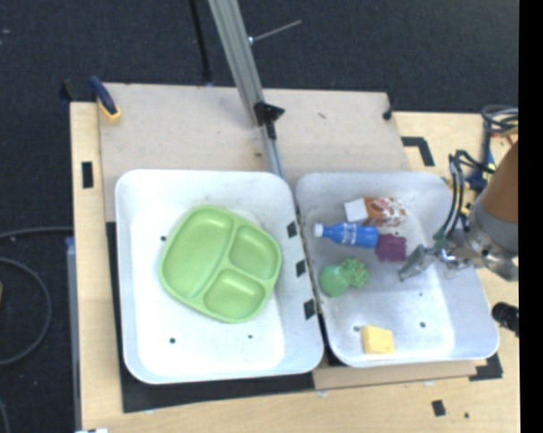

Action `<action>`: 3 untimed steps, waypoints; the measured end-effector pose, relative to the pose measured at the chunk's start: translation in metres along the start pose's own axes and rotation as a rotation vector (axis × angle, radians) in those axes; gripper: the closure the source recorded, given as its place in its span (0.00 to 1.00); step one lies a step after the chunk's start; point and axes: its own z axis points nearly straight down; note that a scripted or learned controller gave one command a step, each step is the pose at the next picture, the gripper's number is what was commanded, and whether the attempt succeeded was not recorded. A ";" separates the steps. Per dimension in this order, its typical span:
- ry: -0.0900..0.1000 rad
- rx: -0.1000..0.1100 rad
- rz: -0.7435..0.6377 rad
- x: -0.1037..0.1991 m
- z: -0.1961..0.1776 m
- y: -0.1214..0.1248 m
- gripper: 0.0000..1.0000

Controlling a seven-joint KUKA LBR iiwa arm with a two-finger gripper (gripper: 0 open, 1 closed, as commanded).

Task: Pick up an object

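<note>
- Two shallow white bins are sitting side by side; the right bin (pixel 461 332) is holding a purple block (pixel 391 247), a blue plastic bottle (pixel 350 234) and a green soft toy (pixel 342 277).
- The gripper (pixel 414 264) is hovering just right of the block, fingers spread, pinching nothing.
- The block is looking small, light and stiff; flat opposite faces should suit the grip.

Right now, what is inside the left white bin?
The left white bin holds one thing: a green divided plate with three compartments, lying flat near the middle. Nothing lies in its compartments. What is under the plate cannot be seen, because the plate covers that part of the floor.
</note>
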 end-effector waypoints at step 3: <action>-0.002 -0.002 -0.001 -0.006 -0.052 0.013 1.00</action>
